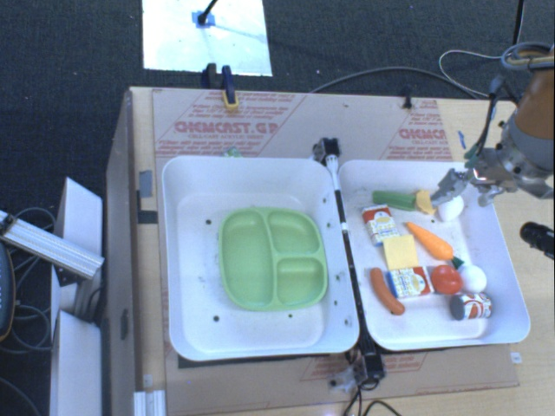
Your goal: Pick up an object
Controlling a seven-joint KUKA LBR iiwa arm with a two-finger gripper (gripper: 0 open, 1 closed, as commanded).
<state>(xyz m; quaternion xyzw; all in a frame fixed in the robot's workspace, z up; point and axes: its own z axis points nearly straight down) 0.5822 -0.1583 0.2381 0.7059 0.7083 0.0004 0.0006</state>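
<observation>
Camera view: white egg [450, 208] touching gripper [469, 185] fingertips.

The arm reaches in from the right, end effector [469, 186] pointed leftward.

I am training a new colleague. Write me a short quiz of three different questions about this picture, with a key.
1. True or false: the green tray lies in the right bin.
2. Which thing lies nearest the gripper?
A. the sausage
B. the white ball
C. the tomato
3. Fill in: the carrot lies in the ___ bin.

Key
1. False: it lies in the left bin.
2. B
3. right
</observation>
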